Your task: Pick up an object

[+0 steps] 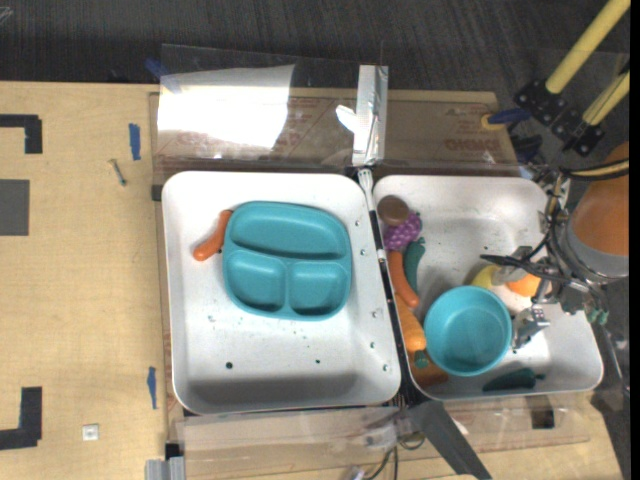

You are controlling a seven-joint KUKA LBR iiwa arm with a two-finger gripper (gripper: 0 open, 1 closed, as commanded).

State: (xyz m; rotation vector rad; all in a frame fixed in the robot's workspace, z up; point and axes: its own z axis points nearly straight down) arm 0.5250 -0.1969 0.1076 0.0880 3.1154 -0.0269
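Note:
My gripper [519,293] is low in the right bin [470,200], by its right wall, just right of a teal bowl [466,330]. It is open, one finger [508,261] on the far side and the other [526,325] on the near side of a small yellow, white and orange object [512,282] on the bin floor. An orange carrot [405,286], a green piece [413,253], purple grapes [403,232] and a brown item [392,209] lie along the bin's left wall. A dark green item [512,378] lies near the front.
The left bin [280,368] holds a teal divided plate [287,258] with an orange sausage-like piece [211,240] at its left edge. The arm's orange band [606,221] hangs over the right bin's right rim. Yellow struts [592,38] stand at the back right.

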